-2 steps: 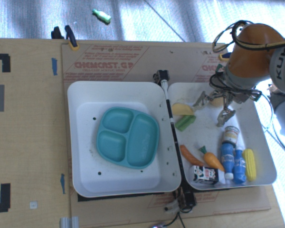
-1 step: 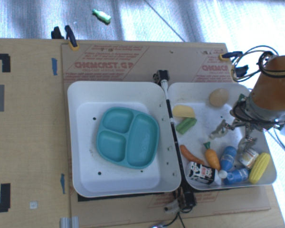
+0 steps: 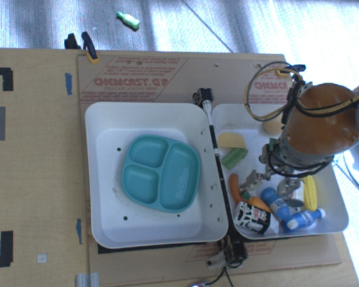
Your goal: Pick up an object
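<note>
Bench: brown board [image 3: 36, 160] under two white bins.
Left bin [image 3: 102, 178]: teal divided plate [image 3: 161, 173].
Right bin [image 3: 338, 211]: toy food clutter, blue bottle [image 3: 299, 220].
Gripper [image 3: 260, 178]: over the clutter, finger spread unclear.

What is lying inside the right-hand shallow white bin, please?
Visible in the right-hand white bin: yellow wedge, green piece, orange carrot, blue bottle, yellow corn, black-and-white box. The arm covers its middle.

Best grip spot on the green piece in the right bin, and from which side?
Take the green piece across its narrow middle, coming straight down from above. It lies flat and slanted, with the yellow wedge touching its upper end, so the long sides look freest. The claw sits lower right of it.
</note>
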`<state>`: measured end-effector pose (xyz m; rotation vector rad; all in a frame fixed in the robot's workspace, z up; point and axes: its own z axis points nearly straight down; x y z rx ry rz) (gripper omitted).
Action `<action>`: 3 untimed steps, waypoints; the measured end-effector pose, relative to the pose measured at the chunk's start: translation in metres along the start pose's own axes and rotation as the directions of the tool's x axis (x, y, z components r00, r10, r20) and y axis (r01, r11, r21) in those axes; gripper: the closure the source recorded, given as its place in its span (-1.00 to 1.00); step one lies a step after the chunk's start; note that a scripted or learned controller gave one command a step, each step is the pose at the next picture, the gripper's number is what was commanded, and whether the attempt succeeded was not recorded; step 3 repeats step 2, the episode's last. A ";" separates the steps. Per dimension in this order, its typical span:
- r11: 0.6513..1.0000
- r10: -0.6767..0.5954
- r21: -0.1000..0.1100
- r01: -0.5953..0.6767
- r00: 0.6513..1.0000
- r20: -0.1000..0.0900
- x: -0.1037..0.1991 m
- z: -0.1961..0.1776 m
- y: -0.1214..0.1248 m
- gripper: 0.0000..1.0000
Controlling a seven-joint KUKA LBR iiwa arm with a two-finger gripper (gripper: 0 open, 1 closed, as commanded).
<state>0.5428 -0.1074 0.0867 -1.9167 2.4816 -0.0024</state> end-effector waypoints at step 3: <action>0.967 -0.253 0.003 0.253 0.967 -0.001 0.011 0.000 0.046 -1.00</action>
